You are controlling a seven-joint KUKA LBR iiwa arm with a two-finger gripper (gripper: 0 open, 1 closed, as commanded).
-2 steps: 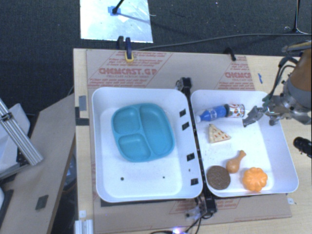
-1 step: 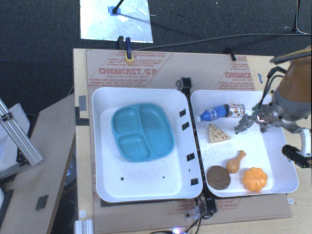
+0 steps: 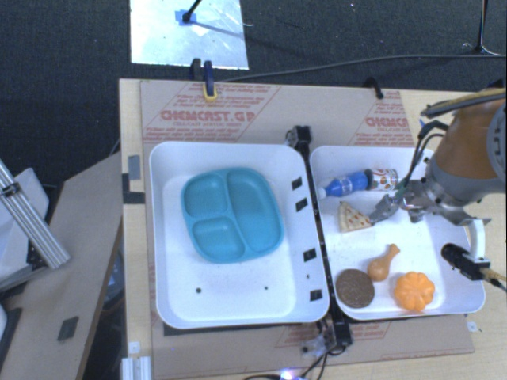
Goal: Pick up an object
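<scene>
Grey metal, the gripper reaches in from the right and hangs low over the right bin, its tip just beside the wedge-shaped sandwich slice. Whether its fingers stand apart or together I cannot tell; they read as one dark shape at this angle, and nothing shows between them.

Closest to the tip is the slice, with the blue-capped bottle lying on its side just behind it, toward the bin's far wall. Nearer the front edge sit a small orange gourd-like piece, a brown round patty and an orange pumpkin, all well clear of the tool. Across the divider, the left bin carries a teal sectioned plate.

As a judgement, any of these could serve as the object to pick, and the slice is the likeliest target. It is flat and low, so the fingers could close above it or skid it along the floor. Should the approach drift, the tip could nudge the bottle, which would probably roll. The slice also lies near the divider wall, leaving little room on that side.
</scene>
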